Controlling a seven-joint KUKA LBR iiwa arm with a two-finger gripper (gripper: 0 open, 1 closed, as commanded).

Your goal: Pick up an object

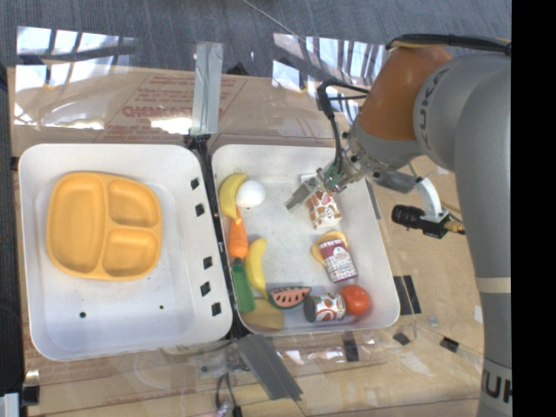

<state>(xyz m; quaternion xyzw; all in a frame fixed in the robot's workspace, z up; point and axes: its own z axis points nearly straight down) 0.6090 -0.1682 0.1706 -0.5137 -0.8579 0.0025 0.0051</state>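
Observation:
My gripper (311,193) hangs low over the upper middle of the right bin (287,159), open, with nothing between its fingers. One grey finger (297,198) points down-left over bare bin floor. Just below and right of the gripper lies a small red and white carton (324,210), touching or nearly touching it. A red-labelled jar with a yellow lid (335,260) lies further toward the front. A white ball (250,195) and a banana (228,195) sit to the gripper's left.
Along the right bin's left wall lie a carrot (238,238), a second banana (256,266) and a green vegetable (242,290). A watermelon slice (289,297), a can (323,307) and a tomato (354,301) line its front. A yellow divided plate (104,225) lies in the left bin (52,320).

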